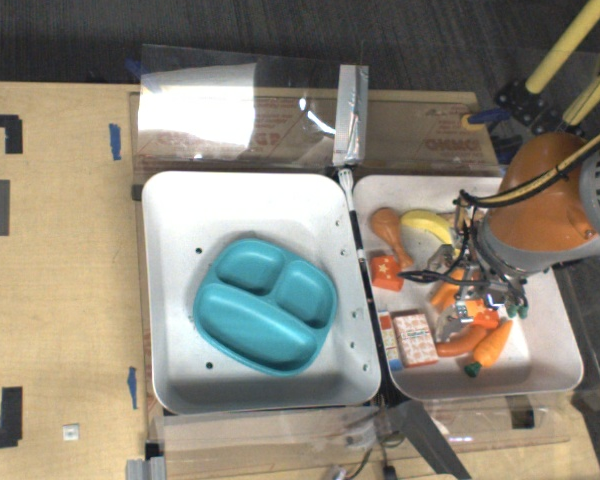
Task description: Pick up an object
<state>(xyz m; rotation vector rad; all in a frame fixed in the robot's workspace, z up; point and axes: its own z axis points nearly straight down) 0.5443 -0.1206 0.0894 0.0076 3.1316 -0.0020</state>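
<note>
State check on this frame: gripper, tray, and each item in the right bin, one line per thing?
gripper: low in the right bin, over the pile; grasp unclear
teal divided tray: upright, lying flat in the left bin
banana: lying at the back
drumstick: lying beside the banana
carrot: lying near the front
small red box: flat, face up

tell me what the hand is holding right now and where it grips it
Cannot be told. The hand is down among the toy food in the right bin, over the carrot, with its grip hidden in the clutter.

One fixed overhead camera, slanted down, both bins [170, 268]
</note>
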